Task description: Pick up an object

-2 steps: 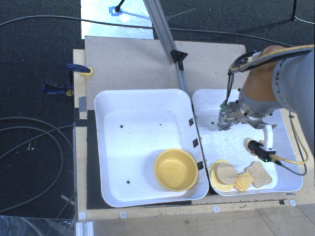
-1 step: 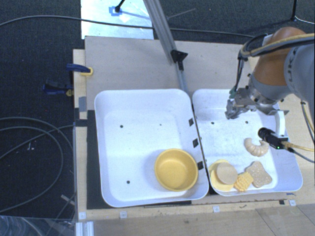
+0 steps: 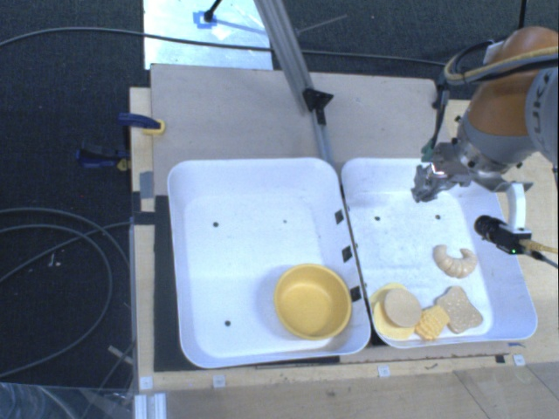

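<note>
The gripper [image 3: 428, 187] hangs over the right bin [image 3: 384, 190] near its twelve o'clock edge; whether it is wide or narrow, I cannot tell. A croissant [image 3: 455, 260], toast [image 3: 460, 309] and cracker [image 3: 431, 323] lie toward five o'clock.

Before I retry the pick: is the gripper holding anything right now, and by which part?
Nothing is held. The gripper hangs over bare floor of the right bin, apart from the croissant and the other food.
</note>
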